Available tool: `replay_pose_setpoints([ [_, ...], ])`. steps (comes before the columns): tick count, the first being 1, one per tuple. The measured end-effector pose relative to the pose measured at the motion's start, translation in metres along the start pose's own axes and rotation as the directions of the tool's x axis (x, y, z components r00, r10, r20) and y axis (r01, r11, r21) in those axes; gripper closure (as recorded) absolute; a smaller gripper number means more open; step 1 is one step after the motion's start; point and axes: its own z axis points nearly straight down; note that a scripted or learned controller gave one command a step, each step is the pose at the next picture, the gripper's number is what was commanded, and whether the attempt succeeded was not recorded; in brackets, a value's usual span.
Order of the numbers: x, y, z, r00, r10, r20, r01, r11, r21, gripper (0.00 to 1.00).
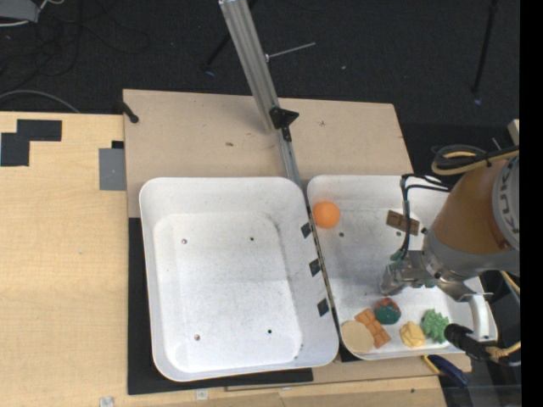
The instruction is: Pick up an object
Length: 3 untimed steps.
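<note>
Likely target: the teal object [388,313], small and rounded with a touch of red on top, lying toward the near edge of the right bin [365,200]. Touching or almost touching it on the side toward the left bin [221,270]: a flat tan and orange piece [371,328], closer yet to the near edge. Toward the bin's near right corner, a yellow piece [412,335] and a leafy green piece [436,322], close to each other and only slightly apart from the teal one. Well apart from this cluster, against the bin's left wall near its far corner: an orange ball [326,214], alone on bare floor.

Hand [397,280] poised just on the far side of the teal object, under the grey and orange arm [471,219] reaching in over the right edge. Cannot tell how far open the hand is; nothing seen held in it.

Judged step: lining up and coming down on the teal object. To do it well:
- Centre over the teal object before descending, since the hand looks offset toward the bin's far edge.
- Choose a closing direction that avoids the tan piece, or risk nudging both or catching two.
- Expect a round thing to roll away under an off-centre squeeze; close low around its widest part.
- Lift straight up, clear of the near rim.
- If crowding defeats the grasp, consider the lone orange ball, though the wall beside it leaves little room on that side.
</note>
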Motion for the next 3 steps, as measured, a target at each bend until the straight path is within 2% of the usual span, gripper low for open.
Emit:
replay_pose_setpoints([
  [1, -0.003, 0.002, -0.042, 1.000, -0.007, 0.002, 0.007, 1.000, -0.003, 1.00],
  [2, 0.006, 0.005, -0.098, 1.000, -0.012, 0.002, 0.012, 1.000, -0.005, 1.00],
  [3, 0.005, 0.005, -0.134, 1.000, -0.012, 0.002, 0.012, 1.000, -0.003, 1.00],
])
